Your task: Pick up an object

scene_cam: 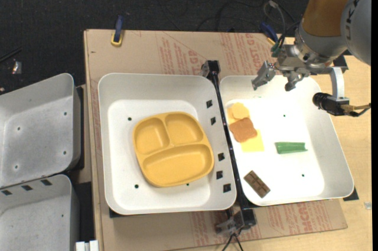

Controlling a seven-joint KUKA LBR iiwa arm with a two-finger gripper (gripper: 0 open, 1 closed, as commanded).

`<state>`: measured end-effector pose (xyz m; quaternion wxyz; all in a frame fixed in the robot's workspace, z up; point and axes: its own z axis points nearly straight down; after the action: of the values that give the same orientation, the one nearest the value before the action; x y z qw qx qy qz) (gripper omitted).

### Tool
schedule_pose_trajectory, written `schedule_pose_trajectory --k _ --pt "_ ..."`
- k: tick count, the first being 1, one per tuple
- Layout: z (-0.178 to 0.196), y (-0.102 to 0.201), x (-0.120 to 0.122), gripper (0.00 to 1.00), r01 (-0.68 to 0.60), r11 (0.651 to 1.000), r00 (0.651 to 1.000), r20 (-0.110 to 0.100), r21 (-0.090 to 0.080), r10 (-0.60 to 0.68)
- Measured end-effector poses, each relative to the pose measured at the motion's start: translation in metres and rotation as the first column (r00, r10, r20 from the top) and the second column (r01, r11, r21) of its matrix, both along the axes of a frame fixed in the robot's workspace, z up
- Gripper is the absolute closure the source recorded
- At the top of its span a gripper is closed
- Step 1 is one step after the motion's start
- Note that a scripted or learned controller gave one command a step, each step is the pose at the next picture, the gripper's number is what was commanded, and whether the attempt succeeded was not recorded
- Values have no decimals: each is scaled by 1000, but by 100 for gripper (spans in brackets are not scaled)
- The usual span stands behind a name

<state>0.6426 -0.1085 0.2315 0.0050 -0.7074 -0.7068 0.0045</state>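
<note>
My gripper (275, 80) hangs open above the back edge of the right bin (313, 185), with nothing between its fingers. Below it and to the left, near the bin's left wall, lies a pale orange round piece (238, 110), with an orange-brown square (243, 130) overlapping a yellow flat piece (254, 143) just in front of it. A green flat strip (290, 147) rests in the middle of the bin. A brown bar (257, 183) lies near the front left corner.
The left bin (118, 102) holds a yellow divided tray (173, 148). A black divider (227, 143) runs between the bins. Two white lids (35, 126) lie off the bench's left side. A blue clamp (117, 31) sits at the board's back edge.
</note>
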Motion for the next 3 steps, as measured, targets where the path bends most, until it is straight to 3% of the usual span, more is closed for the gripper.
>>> schedule_pose_trajectory --k 1,3 --pt "8 0 3 0 -2 1000 1000 13 -1 2" --pt "-113 5 -2 0 0 1000 1000 8 -1 0"
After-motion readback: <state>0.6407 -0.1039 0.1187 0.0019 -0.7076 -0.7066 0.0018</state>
